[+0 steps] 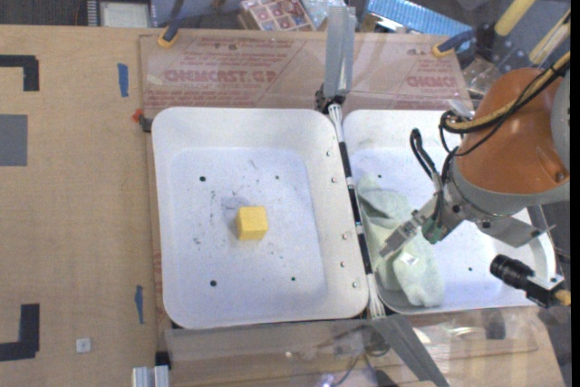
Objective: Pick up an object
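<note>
The left bin (pixel 181 149) holds a yellow block (pixel 253 223), lying just below the middle of its floor, toward 6 o'clock, apart from every wall. Dark specks and a few small holes mark the floor around it.

A grey divider (pixel 339 59) stands at 12 o'clock between the bins, above their shared edge.

In the right bin (pixel 390 136) a pale green cloth (pixel 405 263) lies crumpled along the 9 o'clock wall and runs down to the 7 o'clock corner. The gripper (pixel 410 234) reaches in from 3 o'clock and hangs over the cloth near the middle of its heap. Whether its tips are spread or pressed together I cannot tell, nor whether they touch the cloth. Behind it, at 3 o'clock, the arm (pixel 512 145) with its orange band covers the bin's far side.
</note>
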Motion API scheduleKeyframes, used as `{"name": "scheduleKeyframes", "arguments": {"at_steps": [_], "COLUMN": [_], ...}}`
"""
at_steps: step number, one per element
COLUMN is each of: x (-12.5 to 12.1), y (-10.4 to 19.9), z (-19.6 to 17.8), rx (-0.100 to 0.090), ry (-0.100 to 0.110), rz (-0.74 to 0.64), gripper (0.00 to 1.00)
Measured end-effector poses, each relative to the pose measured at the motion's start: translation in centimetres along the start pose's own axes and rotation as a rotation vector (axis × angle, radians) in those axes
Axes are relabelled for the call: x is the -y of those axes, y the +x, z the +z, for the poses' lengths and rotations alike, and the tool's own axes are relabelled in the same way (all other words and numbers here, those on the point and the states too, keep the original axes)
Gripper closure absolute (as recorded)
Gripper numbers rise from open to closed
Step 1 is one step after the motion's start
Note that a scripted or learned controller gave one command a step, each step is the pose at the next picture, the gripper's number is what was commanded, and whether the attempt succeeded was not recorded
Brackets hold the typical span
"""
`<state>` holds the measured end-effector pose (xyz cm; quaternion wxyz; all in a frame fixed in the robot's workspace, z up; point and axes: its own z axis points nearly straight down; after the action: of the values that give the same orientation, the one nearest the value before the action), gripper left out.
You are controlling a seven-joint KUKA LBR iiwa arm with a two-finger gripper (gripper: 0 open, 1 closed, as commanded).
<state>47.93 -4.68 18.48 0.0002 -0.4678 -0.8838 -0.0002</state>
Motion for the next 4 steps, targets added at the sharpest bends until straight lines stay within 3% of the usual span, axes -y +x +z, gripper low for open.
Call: {"name": "scheduleKeyframes", "arguments": {"at_steps": [1,2,3,4], "x": [0.0,0.4,-4.0,-4.2], "y": [0.0,-5.6,-9.2,-9.3], "z": [0.0,9.6,9.5,8.3], "rx": [0.0,0.006,0.011,0.021], "ry": [0.0,-0.004,-0.004,-0.009], "rz": [-0.47,-0.843,-1.152,-1.148], "gripper": [0.0,0.0,0.0,1.0]}}
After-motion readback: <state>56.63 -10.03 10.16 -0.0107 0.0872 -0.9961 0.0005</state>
